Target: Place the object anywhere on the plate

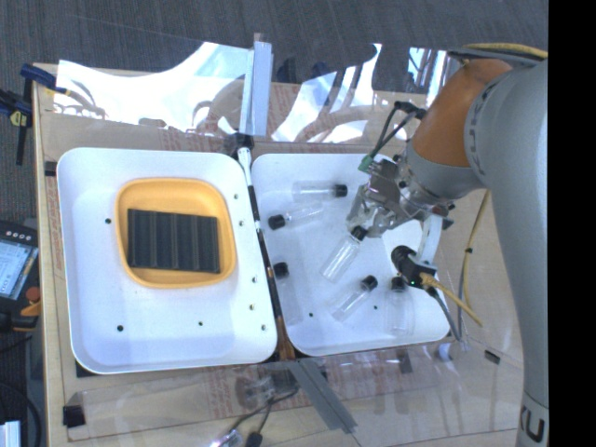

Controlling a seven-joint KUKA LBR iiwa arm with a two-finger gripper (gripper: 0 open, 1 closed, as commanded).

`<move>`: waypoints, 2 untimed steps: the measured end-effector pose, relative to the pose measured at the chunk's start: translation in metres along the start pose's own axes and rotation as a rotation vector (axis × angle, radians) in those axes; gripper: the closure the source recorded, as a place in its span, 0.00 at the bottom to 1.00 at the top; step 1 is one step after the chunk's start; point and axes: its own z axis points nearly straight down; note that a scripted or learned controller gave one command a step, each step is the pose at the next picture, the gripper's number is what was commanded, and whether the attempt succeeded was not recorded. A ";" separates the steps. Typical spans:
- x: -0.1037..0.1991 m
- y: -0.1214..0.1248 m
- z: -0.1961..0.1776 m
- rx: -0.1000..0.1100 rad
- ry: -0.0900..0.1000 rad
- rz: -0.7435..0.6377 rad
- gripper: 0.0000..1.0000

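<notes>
Vial (339,258) among other vials (317,192), right bin (307,333); plate (174,233) left.

Bright, even light; glare on white bins (84,338); slightly soft focus.

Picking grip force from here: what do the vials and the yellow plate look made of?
Vials: clear glass or plastic, hard to tell which; the white bin shows through them, caps black. Yellow plate: likely matte moulded plastic, with a dark ribbed insert.
</notes>
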 end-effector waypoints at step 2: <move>0.061 -0.002 -0.035 -0.003 -0.002 -0.441 1.00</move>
